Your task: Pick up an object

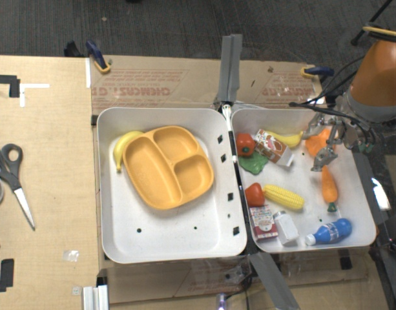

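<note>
The arm [377,76] shows a broad orange band over grey, with black cables looping around its metallic gripper [327,148].

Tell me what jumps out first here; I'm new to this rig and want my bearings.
The big yellow-orange divided plate in the left bin, with a banana at its upper left. Then the right bin's clutter: corn cob, carrot, blue bottle. The gripper hovers over its upper right.
</note>
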Available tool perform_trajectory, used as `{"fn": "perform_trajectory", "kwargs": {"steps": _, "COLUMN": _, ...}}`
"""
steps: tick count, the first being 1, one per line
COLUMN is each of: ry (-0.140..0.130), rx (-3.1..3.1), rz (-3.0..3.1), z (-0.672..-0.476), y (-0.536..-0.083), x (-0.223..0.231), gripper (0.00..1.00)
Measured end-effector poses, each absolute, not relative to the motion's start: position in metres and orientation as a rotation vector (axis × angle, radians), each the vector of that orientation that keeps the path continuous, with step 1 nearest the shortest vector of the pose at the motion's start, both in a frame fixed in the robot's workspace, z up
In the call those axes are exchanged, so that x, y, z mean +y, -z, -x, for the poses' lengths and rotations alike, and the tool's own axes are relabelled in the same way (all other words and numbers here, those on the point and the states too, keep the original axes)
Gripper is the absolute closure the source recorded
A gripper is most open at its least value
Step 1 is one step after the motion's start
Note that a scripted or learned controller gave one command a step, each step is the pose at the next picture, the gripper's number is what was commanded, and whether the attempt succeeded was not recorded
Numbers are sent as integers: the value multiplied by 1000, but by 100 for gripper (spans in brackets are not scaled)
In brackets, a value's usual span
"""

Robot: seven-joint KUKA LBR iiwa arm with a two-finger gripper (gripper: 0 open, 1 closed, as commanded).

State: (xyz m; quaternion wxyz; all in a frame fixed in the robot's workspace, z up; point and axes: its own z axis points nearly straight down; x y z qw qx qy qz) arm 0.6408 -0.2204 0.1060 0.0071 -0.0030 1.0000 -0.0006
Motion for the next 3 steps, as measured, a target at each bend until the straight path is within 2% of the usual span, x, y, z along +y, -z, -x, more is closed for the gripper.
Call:
{"fn": "perform_trajectory", "kwargs": {"steps": 1, "ry": -1, "rx": 3130, "rz": -231, "z": -595, "y": -93, "x": -221, "gripper": 0}}
{"fn": "perform_trajectory", "kwargs": {"steps": 2, "ry": 1, "rx": 3125, "rz": -227, "z": -597, "y": -103, "x": -220, "gripper": 100}}
{"fn": "perform_trajectory", "kwargs": {"steps": 3, "ry": 0, "rx": 3135, "rz": -184, "z": -487, "y": -92, "x": -221, "gripper": 100}}
